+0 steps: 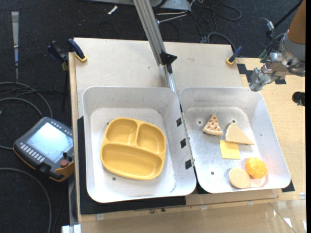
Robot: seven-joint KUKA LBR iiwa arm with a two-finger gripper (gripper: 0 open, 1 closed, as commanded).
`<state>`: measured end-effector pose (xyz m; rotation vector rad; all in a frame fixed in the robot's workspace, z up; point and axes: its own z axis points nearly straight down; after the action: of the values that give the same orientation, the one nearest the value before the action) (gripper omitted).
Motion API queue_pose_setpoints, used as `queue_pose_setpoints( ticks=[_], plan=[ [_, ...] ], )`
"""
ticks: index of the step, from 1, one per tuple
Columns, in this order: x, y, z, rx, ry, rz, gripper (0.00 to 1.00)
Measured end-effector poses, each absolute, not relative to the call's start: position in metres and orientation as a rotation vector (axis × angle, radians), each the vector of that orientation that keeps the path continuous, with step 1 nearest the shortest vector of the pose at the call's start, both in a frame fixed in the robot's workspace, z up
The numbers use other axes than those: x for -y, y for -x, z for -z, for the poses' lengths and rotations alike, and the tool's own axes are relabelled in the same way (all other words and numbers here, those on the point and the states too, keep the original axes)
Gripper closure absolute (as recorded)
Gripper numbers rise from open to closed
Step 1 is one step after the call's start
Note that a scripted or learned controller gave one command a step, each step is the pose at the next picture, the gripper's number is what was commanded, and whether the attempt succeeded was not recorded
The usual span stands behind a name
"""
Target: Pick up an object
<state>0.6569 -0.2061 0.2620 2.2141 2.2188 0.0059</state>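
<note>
The right bin (272,125) holds a small pizza slice (212,125), a tan wedge (238,134), a yellow cheese square (229,150), an orange ball (255,168) and a pale round disc (238,178). In the left bin (92,106) lies a yellow divided plate (133,148). My gripper (256,82) hangs at the right bin's far right corner, above its rim, well away from the food pieces. Nothing shows between its fingers.
A slanted metal pole (151,25) crosses over the back of the bench to the gap between the bins. Yellow-tipped clamps (77,50) sit at the bench's back corners. A teach pendant (46,147) lies on the floor at the left.
</note>
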Motion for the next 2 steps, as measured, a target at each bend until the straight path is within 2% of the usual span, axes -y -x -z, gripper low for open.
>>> queue_pose_setpoints(
  ticks=[2],
  plan=[
    [0.097, -0.650, -0.241, -2.233, -2.214, 0.000, 1.00]
  ],
)
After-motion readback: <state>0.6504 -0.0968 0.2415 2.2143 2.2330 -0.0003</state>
